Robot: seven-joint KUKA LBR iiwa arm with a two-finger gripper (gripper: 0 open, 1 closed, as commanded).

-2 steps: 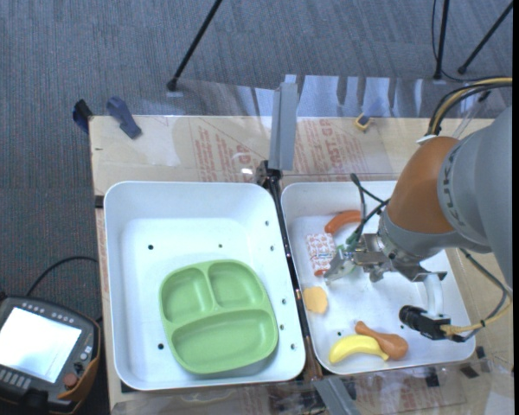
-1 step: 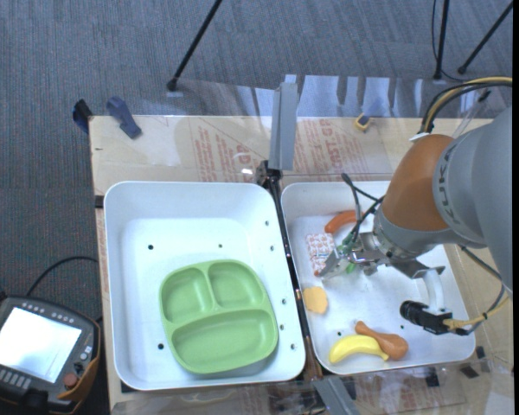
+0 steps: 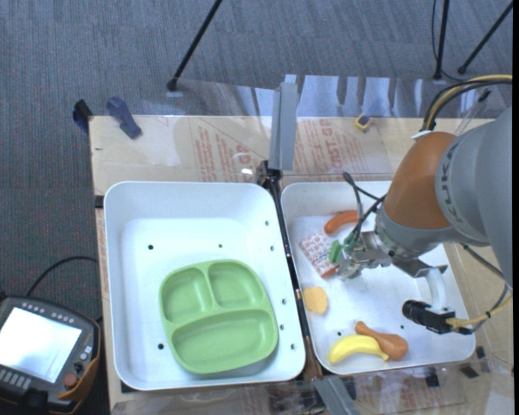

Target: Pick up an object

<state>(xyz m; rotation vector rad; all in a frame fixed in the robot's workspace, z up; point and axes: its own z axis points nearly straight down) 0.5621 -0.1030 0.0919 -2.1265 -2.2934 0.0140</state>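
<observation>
My gripper point(image 3: 349, 264) hangs low over the middle of the right bin point(image 3: 432, 346), right beside a red and white packet point(image 3: 315, 248) and a small green piece point(image 3: 336, 252). An orange sausage point(image 3: 340, 221) lies just behind it. A round orange slice point(image 3: 315, 300) sits near the bin's left wall. At the front of the bin a yellow banana point(image 3: 356, 348) lies against an orange drumstick point(image 3: 383, 339). The arm's grey and orange wrist covers the right bin's far right part.
The left bin point(image 3: 138, 210) holds a green divided plate point(image 3: 218, 316). A grey upright post point(image 3: 284, 128) stands behind the wall between the bins. A tablet point(image 3: 35, 344) rests on the floor at the lower left.
</observation>
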